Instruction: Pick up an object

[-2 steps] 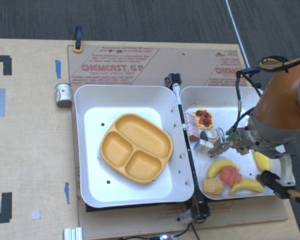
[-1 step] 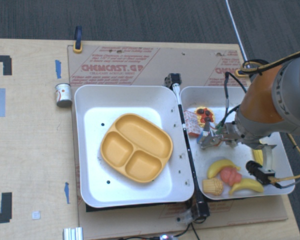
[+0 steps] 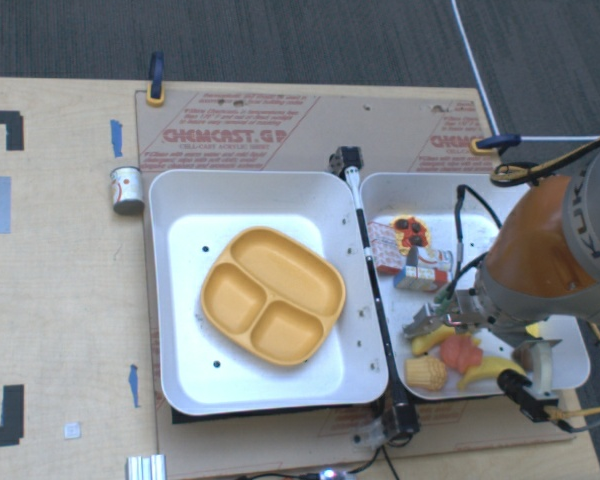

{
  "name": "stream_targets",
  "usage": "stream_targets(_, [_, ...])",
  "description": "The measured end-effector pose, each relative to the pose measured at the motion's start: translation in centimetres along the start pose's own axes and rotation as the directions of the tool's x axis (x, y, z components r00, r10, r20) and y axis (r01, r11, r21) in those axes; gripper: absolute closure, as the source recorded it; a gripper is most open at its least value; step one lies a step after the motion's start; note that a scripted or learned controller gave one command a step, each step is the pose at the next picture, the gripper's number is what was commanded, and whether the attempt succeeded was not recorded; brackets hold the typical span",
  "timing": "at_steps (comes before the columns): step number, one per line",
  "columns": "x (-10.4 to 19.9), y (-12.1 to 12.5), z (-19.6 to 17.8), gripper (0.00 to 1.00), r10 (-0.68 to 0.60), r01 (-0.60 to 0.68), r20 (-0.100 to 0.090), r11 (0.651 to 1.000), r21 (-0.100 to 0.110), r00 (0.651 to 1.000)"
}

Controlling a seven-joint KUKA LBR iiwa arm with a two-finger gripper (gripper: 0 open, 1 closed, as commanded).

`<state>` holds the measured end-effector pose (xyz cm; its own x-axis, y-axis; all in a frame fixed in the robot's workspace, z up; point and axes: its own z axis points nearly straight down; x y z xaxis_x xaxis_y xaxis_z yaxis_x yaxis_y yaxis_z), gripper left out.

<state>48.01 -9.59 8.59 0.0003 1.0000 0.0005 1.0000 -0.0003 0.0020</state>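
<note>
My gripper [image 3: 427, 322] is low over the front of the right bin [image 3: 380, 193], at the end of the grey and orange arm that comes in from the right. Just under and in front of it lie a small yellow piece [image 3: 432, 341], a pink-red toy [image 3: 461, 353], a corn cob [image 3: 426, 372] and a banana [image 3: 491, 370]. Further back in the same bin are a pizza slice [image 3: 410, 231], a red and white packet [image 3: 385, 247] and a small carton [image 3: 424, 269]. The arm hides the right part of this bin.
The left bin [image 3: 170, 268] holds a yellow three-section plate [image 3: 272, 295]. A black divider rail [image 3: 365, 258] runs between the bins. A small silver can [image 3: 126, 189] stands on the bench left of the left bin. Cables loop near the arm at the back right.
</note>
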Motion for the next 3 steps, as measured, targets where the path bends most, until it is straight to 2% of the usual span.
stream_targets(1, [0.0,0.2,-1.1,1.00,0.001,-0.001,0.002,1.000,-0.008,1.000])
stream_targets(2, [4.6,0.0,-9.9,1.00,-0.002,0.002,0.000,1.000,0.000,1.000])
stream_targets(3, [4.6,0.0,-9.9,0.00,-0.002,0.002,0.000,1.000,0.000,1.000])
